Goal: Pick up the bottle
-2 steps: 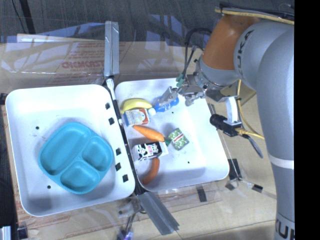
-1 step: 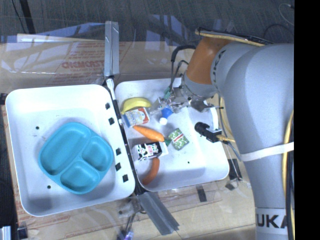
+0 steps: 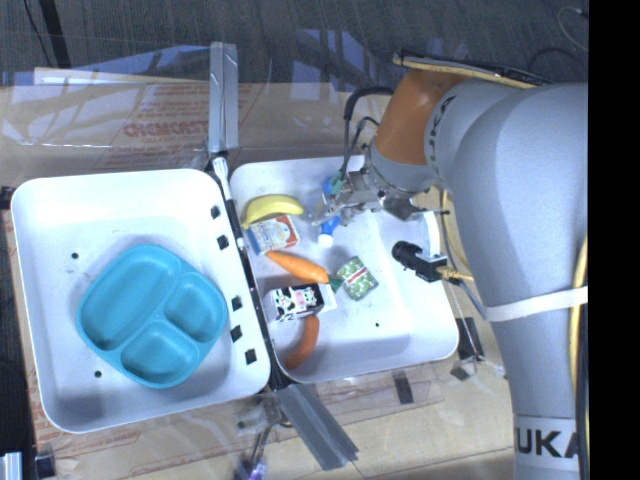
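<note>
Found the pincer [image 3: 341, 200] low over the far half of the right bin [image 3: 430, 343], carried there by the grey arm [image 3: 500, 168] reaching in from the right. Could not tell whether apart or together, the tip being too small and cluttered to read. Saw nothing plainly clamped.

Took the small pale item with a blue cap for the bottle [image 3: 326, 230], lying on the bin floor just beside the pincer tip, on the near side. Could not say whether touching or just apart. Judged the step as the approach or the closing onto it, with no lift yet shown.

Noted crowding to the bottle's left: a banana [image 3: 272, 208], a red-and-white carton [image 3: 273, 234] and a carrot [image 3: 298, 265], all near. Noted a green packet [image 3: 354, 278] and a cow-patterned carton [image 3: 296, 301] a little further toward the near rim. Judged the steep approach from above a sensible answer to that clutter, leaving the neighbours undisturbed. Judged the bottle, small, rounded and on its side, likely to roll or slip away under an off-centre squeeze.

Saw the left bin [image 3: 60, 208], holding a blue divided plate [image 3: 152, 314], well apart.
</note>
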Controlling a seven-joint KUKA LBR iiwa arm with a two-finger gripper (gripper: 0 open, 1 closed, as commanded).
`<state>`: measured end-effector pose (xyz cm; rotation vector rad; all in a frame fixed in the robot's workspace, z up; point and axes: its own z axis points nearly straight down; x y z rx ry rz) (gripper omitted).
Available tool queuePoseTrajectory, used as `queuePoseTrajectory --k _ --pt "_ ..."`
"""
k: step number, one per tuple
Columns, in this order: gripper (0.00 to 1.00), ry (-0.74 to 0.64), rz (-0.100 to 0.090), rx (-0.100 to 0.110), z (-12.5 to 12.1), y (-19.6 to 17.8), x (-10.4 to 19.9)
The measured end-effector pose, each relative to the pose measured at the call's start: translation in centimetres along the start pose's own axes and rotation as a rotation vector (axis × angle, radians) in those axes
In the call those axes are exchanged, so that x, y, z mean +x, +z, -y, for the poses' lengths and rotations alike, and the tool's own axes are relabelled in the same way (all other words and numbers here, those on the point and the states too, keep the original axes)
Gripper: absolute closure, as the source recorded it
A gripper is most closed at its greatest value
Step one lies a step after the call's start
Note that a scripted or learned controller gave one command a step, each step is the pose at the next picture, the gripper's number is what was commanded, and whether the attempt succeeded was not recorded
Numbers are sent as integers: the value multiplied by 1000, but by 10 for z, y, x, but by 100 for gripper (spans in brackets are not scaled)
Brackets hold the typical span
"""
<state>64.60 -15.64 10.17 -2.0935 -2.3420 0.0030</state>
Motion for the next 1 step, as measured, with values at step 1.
queuePoseTrajectory --k 1 --pt "100 -73 -1 -1 4 -127 75"
